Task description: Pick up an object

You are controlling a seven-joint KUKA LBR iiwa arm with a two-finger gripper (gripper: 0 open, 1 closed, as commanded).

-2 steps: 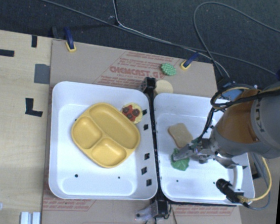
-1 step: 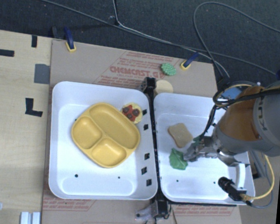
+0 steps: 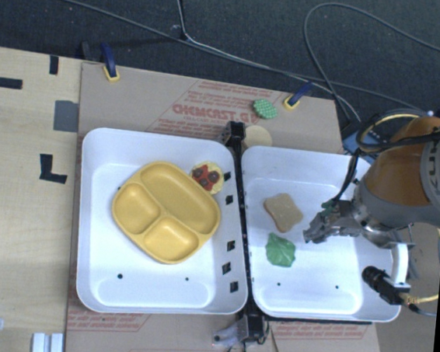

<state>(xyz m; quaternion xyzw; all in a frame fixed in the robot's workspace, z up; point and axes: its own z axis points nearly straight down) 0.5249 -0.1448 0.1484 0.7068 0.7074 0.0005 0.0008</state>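
In the right bin (image 3: 301, 301) lie a tan, bread-like piece (image 3: 283, 211) and, just below it, a green leafy piece (image 3: 280, 250). My gripper (image 3: 313, 231) hangs over the right bin, a short way right of both pieces and touching neither. Nothing shows between its dark fingers. The grey arm with its orange band (image 3: 400, 171) comes in from the right edge. The left bin (image 3: 92, 275) holds a yellow divided plate (image 3: 167, 211) and a small round red-and-dark item (image 3: 207, 176) at the plate's upper right.
A dark divider strip (image 3: 236, 212) runs between the two bins. A green knitted item (image 3: 265, 108) lies on the cardboard behind the bins. Blue-and-yellow clamps (image 3: 109, 64) hold the cardboard's back edge. Cables cross the dark floor above.
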